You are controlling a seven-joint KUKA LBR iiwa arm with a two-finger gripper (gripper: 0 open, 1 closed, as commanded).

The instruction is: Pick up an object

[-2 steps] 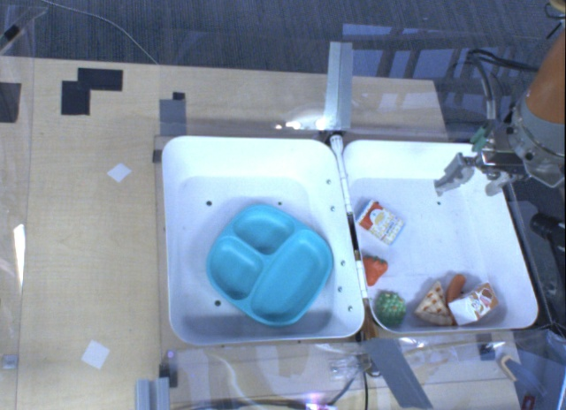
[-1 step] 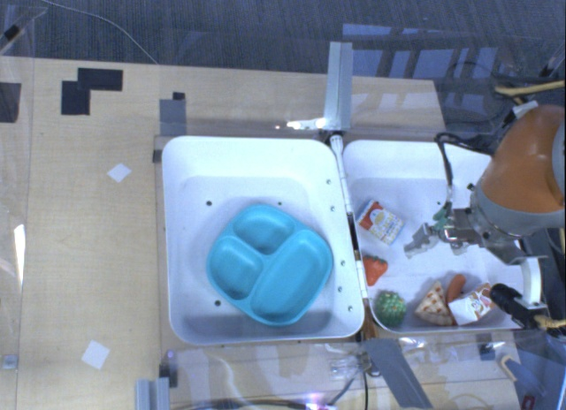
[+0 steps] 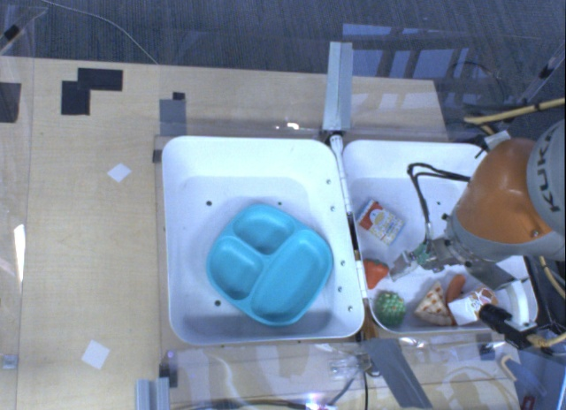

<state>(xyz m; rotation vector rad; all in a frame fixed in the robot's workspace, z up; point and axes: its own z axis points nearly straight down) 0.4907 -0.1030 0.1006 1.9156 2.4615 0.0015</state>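
Observation:
The right bin (image 3: 389,165) holds several small items. A white and red packet (image 3: 382,221) lies near its left wall. Along the front edge sit a red piece (image 3: 376,273), a green broccoli-like toy (image 3: 390,308), a pizza slice (image 3: 433,305), an orange-red piece (image 3: 455,286) and a white piece (image 3: 469,309). My gripper (image 3: 416,260) is low in this bin, just right of the red piece and above the pizza slice. The orange band of the arm (image 3: 500,201) hides the bin's right side.
The left bin (image 3: 190,223) holds a blue divided plate (image 3: 270,262) at its middle. A metal divider post (image 3: 338,90) stands behind the two bins. Black cables (image 3: 424,178) loop over the right bin's back part.

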